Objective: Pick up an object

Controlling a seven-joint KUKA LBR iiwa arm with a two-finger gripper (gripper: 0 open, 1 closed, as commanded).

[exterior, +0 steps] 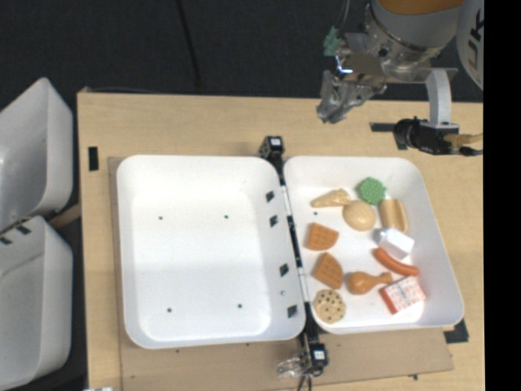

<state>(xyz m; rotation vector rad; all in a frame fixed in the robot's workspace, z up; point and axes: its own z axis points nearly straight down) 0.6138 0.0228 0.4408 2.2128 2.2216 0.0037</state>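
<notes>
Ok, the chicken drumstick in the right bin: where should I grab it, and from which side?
Probably the narrow bone end of the drumstick, which points right toward the pink carton. Come straight down from above, closing across its width. The thicker meat end at left sits near the lower waffle piece, and the sausage lies just above, so the slim shaft looks like the easier span, though room is tight.

Two shallow white bins sit side by side on a tan wooden bench (187, 120). The left bin (195, 251) shows bare white floor with a few small dark dots. The right bin (435, 243) touches it along a black clipped seam (286, 235). White moulded shapes (28, 218) stand off the bench's left edge, against a dark backdrop.
</notes>
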